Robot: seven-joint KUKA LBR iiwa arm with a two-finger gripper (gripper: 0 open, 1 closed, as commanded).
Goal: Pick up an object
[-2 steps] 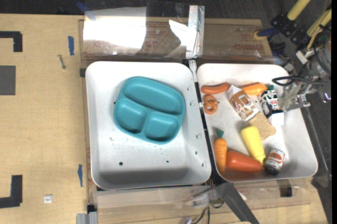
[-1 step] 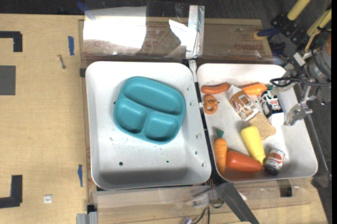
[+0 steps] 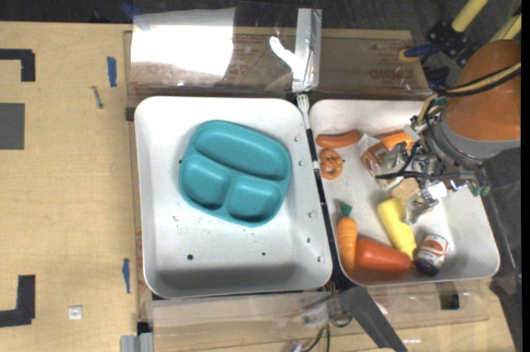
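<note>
Bench: plywood top under a dark floor, two shallow white bins side by side; the right bin point(image 3: 489, 255) carries the clutter, the left bin point(image 3: 157, 176) lies at its nine o'clock.
Near edge: a carrot point(image 3: 346, 236) and a red pepper point(image 3: 383, 257) lie touching along the right bin's front wall, at about seven o'clock in that bin; a small can point(image 3: 430, 252) sits at five o'clock, just beside the pepper's tip.
Likely target: the yellow corn-like piece point(image 3: 396, 227) lies at the bin's centre, slanting toward the can, its upper end under the gripper.
Gripper: the gripper point(image 3: 421, 197) hangs low over the middle of the right bin, amid cables; whether it is spread or closed I cannot tell, and nothing shows held.
Doing it well: I'd judge a straight descent onto the yellow piece's free middle, closing across its narrow width, is safest.
In the way: pepper, can and a pale scrap point(image 3: 403, 191) crowd the yellow piece; a skewed approach could nudge them.
Farther: an orange packet point(image 3: 385, 151), a pretzel point(image 3: 330, 163) and a sausage point(image 3: 338, 139) sit toward twelve o'clock.
Left bin: a teal divided tray point(image 3: 235, 171) rests well apart.
</note>
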